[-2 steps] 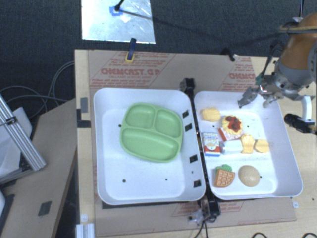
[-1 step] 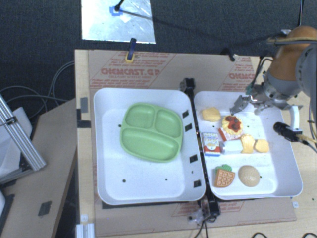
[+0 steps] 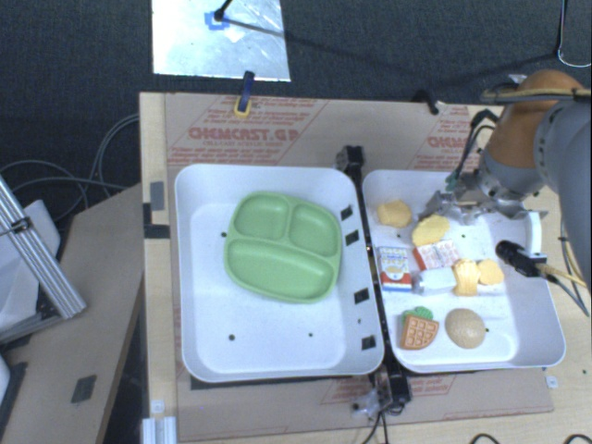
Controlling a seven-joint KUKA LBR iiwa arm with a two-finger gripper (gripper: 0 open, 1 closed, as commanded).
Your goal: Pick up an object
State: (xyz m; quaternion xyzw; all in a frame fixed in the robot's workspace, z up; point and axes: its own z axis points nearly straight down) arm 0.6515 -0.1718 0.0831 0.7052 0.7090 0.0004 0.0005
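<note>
Your tool (image 3: 455, 202): grip cannot tell | yellow toy (image 3: 430, 228) just beside it, toward 7 o'clock | go down-left

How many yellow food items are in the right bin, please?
3, as far as visible. One yellow piece lies near the bin's upper left. A second lies right of it, by the gripper. A third lies mid-bin. The arm may hide more.
</note>
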